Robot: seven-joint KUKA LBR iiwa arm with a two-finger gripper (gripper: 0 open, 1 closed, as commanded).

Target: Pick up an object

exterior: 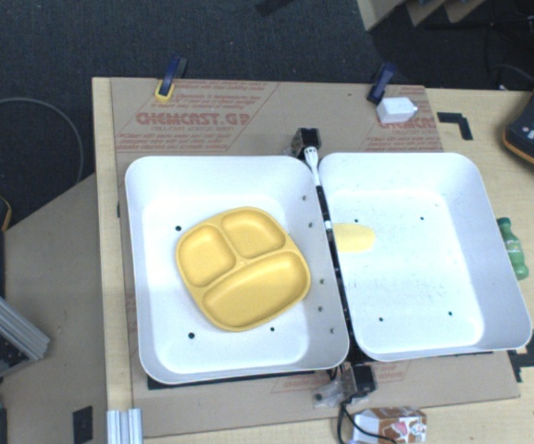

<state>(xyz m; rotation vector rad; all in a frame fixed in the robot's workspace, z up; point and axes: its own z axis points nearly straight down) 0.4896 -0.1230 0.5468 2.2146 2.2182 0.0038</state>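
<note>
Camera view: the yellow divided plate (242, 267) sits lower-middle of the left bin (146, 248). It looks like light, stiff, slick plastic with 3 compartments, so a rim or divider ridge is probably the best pinch spot. Jaw state: can't tell.

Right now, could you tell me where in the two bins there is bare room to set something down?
The right bin is mostly bare: all its floor right of the small yellow piece by the divider. The left bin is crowded, since the yellow divided plate fills its middle, leaving only narrow strips along the walls and a bare band along the far wall.
</note>
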